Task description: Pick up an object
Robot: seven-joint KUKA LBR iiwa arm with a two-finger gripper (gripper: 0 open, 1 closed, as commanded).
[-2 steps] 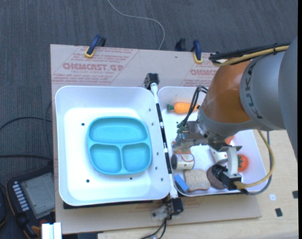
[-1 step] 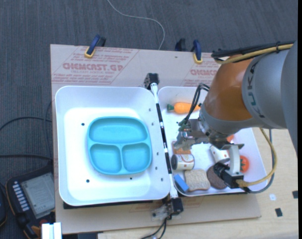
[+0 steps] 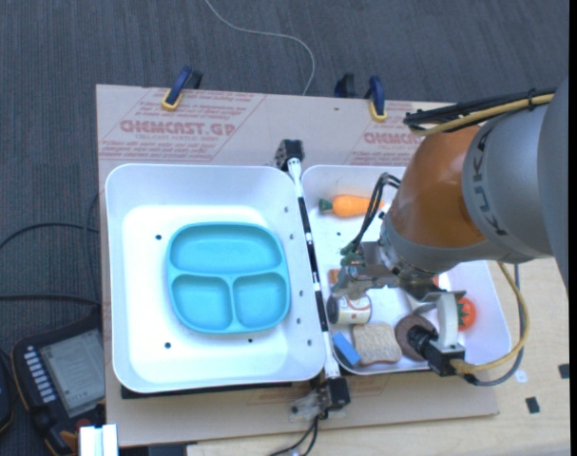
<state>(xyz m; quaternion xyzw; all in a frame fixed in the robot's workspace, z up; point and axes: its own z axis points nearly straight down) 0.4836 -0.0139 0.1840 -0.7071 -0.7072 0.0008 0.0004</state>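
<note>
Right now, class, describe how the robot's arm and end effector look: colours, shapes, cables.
The arm is bulky, rounded and grey, with a glossy orange band above the wrist. Black cables run along it, and a yellow cable loops below. The end effector is a small metallic assembly with exposed wiring.

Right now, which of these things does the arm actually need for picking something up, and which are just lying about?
Part of the job:
- gripper
- right bin
- carrot
- slice of bread
- small blue item

Lying about:
- left bin
- blue divided tray
- blue clamps
- cables
</note>
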